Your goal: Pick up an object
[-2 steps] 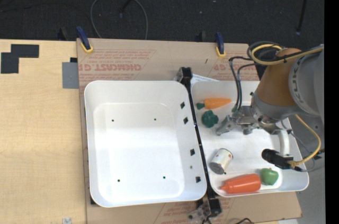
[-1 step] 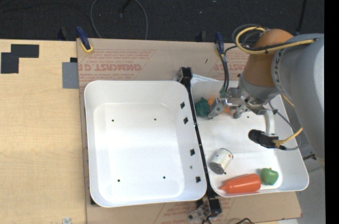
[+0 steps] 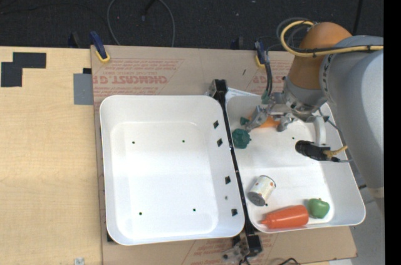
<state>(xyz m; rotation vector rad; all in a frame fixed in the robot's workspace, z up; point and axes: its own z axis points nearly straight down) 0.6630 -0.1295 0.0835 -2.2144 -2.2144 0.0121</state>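
The left bin (image 3: 119,132) held nothing to grasp. In the right bin (image 3: 351,207), a small green lump (image 3: 241,138) lay by the divider, probably light, best pinched across its middle. Just right, the gripper (image 3: 270,118) hung with fingers spread around a small orange piece (image 3: 269,123), grip unconfirmed.

Both white bins (image 3: 164,229) look like smooth, slightly glossy plastic, sitting on matt brown cardboard (image 3: 156,72) beside a pale wood-grain bench (image 3: 44,163). Below my wrist, the orange carrot (image 3: 285,217) shines like plastic, and the small can (image 3: 260,189) looks metallic.
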